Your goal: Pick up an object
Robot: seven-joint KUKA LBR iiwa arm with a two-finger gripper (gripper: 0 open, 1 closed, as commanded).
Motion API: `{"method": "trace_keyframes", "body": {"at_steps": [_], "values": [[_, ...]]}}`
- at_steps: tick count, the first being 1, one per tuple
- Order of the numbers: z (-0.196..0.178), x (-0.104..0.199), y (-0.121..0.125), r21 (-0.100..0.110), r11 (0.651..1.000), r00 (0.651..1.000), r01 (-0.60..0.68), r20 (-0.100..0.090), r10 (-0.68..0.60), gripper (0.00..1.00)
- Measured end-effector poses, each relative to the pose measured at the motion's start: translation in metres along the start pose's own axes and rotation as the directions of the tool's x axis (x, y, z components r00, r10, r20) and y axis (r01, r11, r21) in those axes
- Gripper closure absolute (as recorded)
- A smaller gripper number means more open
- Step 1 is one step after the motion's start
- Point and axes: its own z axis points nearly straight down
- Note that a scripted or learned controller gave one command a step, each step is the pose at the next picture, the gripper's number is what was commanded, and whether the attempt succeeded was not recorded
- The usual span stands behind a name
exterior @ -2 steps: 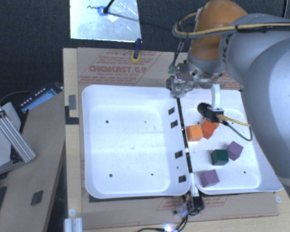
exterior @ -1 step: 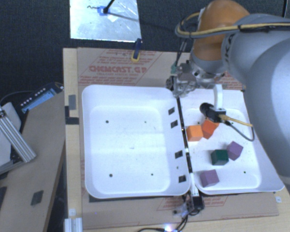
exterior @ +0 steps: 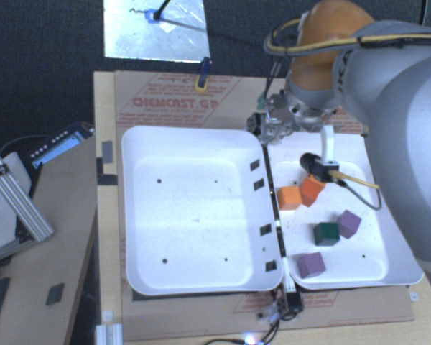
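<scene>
Right bin, near its divider side: orange blocks, two touching, matte and boxy | gripper up-view of them at the bin's far rim, blocks lie toward the viewer | grip state: cannot tell | green cube, purple cubes nearer the viewer

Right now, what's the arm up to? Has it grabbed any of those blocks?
Pincer at right bin's far left corner, nothing seen held. Five blocks loose in bin; orange pair nearest. Yellow cable trails close beside them.
</scene>
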Motion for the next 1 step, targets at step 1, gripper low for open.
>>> {"method": "trace_keyframes", "body": {"at_steps": [1], "values": [[-0.0002,0.0274,0.0000,0.000,1.000,1.000,0.006,0.000,-0.006,1.00]]}}
